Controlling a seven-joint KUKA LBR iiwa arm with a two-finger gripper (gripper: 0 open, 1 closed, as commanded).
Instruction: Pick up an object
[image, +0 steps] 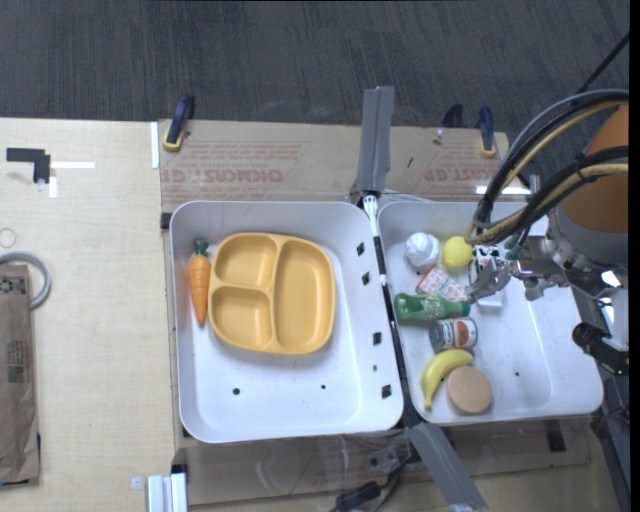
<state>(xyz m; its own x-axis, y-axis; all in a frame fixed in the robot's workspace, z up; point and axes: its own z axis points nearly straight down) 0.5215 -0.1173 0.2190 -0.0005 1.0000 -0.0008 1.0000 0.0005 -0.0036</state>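
My gripper (486, 277) hangs low in the right bin (545, 380), just right of a cluster of objects. Beside it lie a yellow lemon (456, 252), a white crumpled item (422, 247), a red-and-white packet (440, 285), a green bottle (425, 307) on its side, a small can (454, 334), a banana (437, 372) and a round tan disc (469, 391). The fingertips sit close to the packet and the bottle's right end. Nothing shows between the fingers.
The left bin (290, 405) holds a yellow divided plate (272, 292) and a carrot (199, 286) along its left side. A grey divider (376, 140) separates the bins. Cables (540, 130) arch over the right bin's far corner.
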